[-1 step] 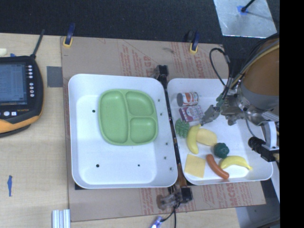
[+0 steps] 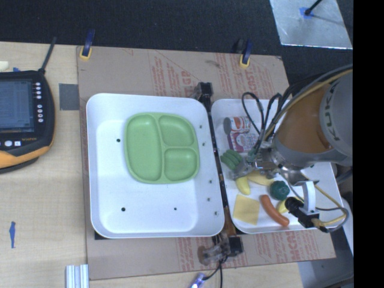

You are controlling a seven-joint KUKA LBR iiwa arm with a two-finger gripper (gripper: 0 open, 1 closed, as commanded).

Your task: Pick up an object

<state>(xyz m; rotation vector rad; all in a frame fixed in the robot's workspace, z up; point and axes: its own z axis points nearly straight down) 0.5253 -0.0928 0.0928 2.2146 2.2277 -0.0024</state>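
Grey arm [image 2: 312, 131] low over right bin [image 2: 223, 108], gripper [image 2: 257, 164] among toy food near yellow banana [image 2: 247, 183]. Jaw state: cannot tell. Nothing visibly lifted; pick not yet done.

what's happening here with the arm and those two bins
A grey arm with an orange band reaches in from the right over the right bin, which holds a jumble of toy food: a yellow cheese slice, a carrot, a banana, a dark green ball and a printed packet. Its gripper is down among them, but a grasp can't be made out. The left bin holds a green divided plate.
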